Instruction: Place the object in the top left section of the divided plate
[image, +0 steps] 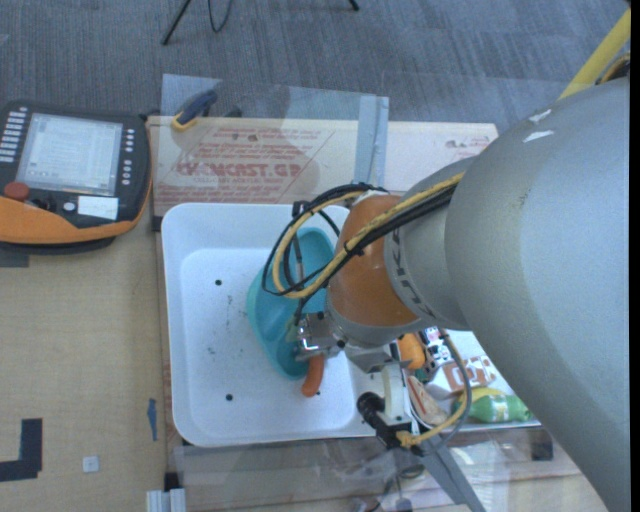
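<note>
Pincer (312, 345) over teal plastic divided plate (285, 300); its state: cannot tell.
Small orange carrot-like object (313, 378) sits beneath; centre it over the top-left section before lowering.

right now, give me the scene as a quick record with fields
arm: grey with an orange band, reaching in from the right over the left bin
gripper: low over the plate's lower edge; finger state hidden
plate: teal, in the left bin, mostly covered by the arm; sections can't be made out
carrot: orange piece just below the gripper, at the plate's lower edge; can't tell if it is gripped
left bin: white
right bin: packets and a green item
pendant: upper left of the bench
</note>
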